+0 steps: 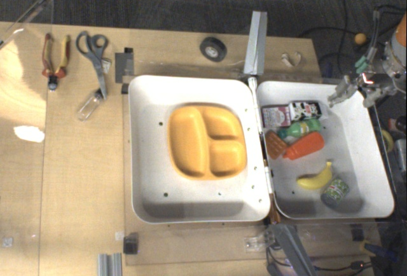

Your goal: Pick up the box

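We see the maroon-and-white carton box (287, 114) at the back-left of the right white bin (375, 160), w/ the grey two-finger gripper (355, 91) prob. open and empty above the far rim, so we risk snagging the green bottle (301, 129) touching it.

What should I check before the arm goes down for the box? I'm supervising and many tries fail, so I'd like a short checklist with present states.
1. Box located: ok. The box lies at the far left of the right bin.
2. Top of box free: ok. Nothing lies on it.
3. Room around the box: not ok. The green bottle lies against its near side.
4. Gripper over the box: not ok. The gripper sits near the bin's far right corner, off to the side.
5. Gripper carrying nothing: cannot tell at this size.
6. Other items out of the path: ok. The banana and carrot lie nearer the camera.
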You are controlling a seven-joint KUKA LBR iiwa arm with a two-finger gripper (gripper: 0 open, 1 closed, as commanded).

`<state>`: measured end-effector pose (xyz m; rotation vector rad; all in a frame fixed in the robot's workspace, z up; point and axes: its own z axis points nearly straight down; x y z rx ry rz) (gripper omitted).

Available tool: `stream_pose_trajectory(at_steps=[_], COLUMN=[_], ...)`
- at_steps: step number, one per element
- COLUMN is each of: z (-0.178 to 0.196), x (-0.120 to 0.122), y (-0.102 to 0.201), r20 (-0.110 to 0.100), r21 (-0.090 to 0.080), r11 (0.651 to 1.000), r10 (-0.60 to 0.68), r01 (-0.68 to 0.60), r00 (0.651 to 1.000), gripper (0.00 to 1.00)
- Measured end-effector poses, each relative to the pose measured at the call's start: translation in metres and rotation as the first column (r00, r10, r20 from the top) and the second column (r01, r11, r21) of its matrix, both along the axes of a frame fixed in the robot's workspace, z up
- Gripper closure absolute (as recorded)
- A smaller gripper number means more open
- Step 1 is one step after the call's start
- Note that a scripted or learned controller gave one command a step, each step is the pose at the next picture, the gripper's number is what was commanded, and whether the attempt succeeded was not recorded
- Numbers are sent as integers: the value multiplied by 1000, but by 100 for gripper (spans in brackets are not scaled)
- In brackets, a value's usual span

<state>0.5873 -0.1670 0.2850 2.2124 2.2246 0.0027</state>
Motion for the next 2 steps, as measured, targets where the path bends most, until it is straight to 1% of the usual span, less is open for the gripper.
stream_pose_trajectory(at_steps=[1, 2], z=[-122, -166], x=[67, 46], y=[81, 75], r20=[-2, 29], r21=[2, -3], r11=[1000, 1000], r10=[-17, -1], r01=[17, 1], r00=[1000, 1000], gripper=[0, 0])
